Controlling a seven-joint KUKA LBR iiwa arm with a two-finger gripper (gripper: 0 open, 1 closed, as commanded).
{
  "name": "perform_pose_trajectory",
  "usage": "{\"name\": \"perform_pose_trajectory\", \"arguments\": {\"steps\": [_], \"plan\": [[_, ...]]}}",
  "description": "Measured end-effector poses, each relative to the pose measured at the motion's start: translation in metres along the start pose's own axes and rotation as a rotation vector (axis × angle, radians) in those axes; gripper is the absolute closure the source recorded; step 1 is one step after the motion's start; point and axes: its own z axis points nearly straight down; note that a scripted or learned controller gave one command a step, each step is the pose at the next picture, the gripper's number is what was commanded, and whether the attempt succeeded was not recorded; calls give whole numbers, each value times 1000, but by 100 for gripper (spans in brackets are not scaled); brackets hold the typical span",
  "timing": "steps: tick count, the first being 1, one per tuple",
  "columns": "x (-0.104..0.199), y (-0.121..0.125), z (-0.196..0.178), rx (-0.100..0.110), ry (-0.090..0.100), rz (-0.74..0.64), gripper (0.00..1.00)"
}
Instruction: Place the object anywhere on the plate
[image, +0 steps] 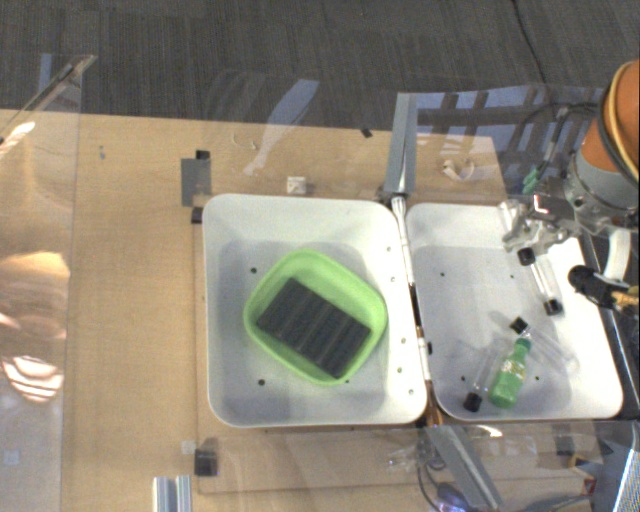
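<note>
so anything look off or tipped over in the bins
The green bottle lies on its side in the right bin, and a clear tube lies loose near the gripper. The green plate in the left bin sits askew.

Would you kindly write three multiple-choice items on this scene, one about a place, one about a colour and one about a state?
1. Where does the green bottle lie?
A. On the plate
B. In the right bin
C. On the bare bench

2. What colour is the plate in the left bin?
A. Light green
B. Red
C. Blue

3. How is the green bottle posed?
A. Upright
B. On its side
C. Lifted off the bin floor

Answers: 1 B, it rests on the floor of the right bin. 2 A, its rim is light green around a dark ribbed centre. 3 B, it lies flat, its black cap pointing up the picture.
</note>
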Motion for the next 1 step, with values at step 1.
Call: {"name": "perform_pose_trajectory", "arguments": {"steps": [1], "plan": [[72, -22, 26, 0, 2, -209, 100]]}}
